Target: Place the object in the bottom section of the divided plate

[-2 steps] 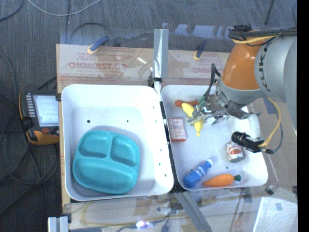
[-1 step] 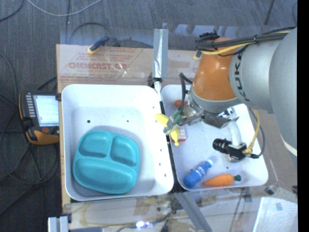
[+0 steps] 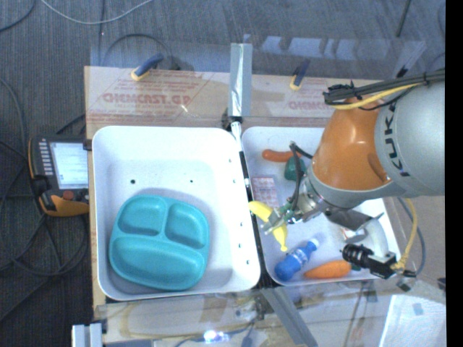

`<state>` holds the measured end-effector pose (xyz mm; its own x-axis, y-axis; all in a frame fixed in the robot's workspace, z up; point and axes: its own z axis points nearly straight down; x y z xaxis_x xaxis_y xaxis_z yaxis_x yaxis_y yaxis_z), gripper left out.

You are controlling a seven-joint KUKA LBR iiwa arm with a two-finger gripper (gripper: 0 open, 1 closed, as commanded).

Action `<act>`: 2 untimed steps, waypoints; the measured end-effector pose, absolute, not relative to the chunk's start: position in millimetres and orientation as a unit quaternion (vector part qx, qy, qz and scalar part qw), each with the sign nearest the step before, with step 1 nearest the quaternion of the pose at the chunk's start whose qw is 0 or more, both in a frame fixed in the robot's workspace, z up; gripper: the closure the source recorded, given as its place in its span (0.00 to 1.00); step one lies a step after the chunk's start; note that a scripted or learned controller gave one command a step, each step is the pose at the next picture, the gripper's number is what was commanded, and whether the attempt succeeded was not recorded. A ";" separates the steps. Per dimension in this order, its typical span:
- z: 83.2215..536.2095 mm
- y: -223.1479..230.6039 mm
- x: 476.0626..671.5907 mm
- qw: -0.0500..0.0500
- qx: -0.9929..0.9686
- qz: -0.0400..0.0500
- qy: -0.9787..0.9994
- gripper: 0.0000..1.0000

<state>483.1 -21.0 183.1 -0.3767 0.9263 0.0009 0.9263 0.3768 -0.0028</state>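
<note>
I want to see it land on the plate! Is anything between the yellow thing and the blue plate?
Yes. The yellow object lies in the right bin, and the bin walls between the two bins separate it from the divided plate. The plate's bottom section looks bare.

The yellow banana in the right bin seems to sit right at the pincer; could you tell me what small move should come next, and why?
Probably a short lift straight up. The pincer is low in the right bin, at the yellow banana, while the teal divided plate lies in the left bin. Whether the banana is actually gripped is unclear, so a small lift would test that before crossing over.
</note>
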 end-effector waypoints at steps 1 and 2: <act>209.7 -35.9 493.0 0.001 -0.610 0.001 -0.793 1.00; 182.9 50.6 483.5 0.001 -0.627 0.001 -0.779 1.00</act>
<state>483.5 50.6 182.9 -0.2142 0.9768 -0.0001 0.9768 0.2142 -0.0022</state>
